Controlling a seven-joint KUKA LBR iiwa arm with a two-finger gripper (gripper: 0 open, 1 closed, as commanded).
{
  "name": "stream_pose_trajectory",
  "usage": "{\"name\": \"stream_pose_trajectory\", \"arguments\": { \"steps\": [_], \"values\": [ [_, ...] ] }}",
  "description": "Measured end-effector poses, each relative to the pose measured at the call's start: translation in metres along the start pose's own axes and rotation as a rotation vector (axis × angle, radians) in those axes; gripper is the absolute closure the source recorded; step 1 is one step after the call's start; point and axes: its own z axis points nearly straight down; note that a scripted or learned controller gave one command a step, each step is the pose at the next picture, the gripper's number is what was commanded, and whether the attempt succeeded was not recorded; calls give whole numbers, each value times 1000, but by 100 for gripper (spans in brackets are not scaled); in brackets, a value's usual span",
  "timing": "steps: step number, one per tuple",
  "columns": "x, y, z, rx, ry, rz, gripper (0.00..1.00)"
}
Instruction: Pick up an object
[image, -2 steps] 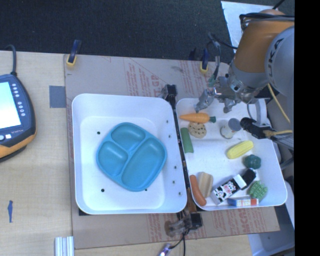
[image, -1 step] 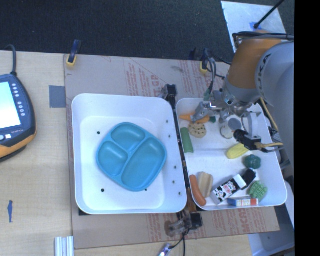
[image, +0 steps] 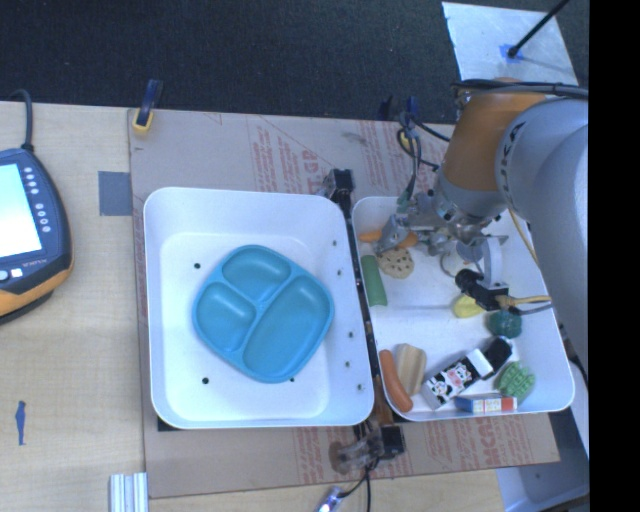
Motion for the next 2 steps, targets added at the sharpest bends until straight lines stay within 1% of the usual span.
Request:
{"name": "stream_pose_trajectory", "arguments": {
  "steps": [2],
  "values": [
    [0, 0, 0, -1, 0, 1, 0]
  ]
}}
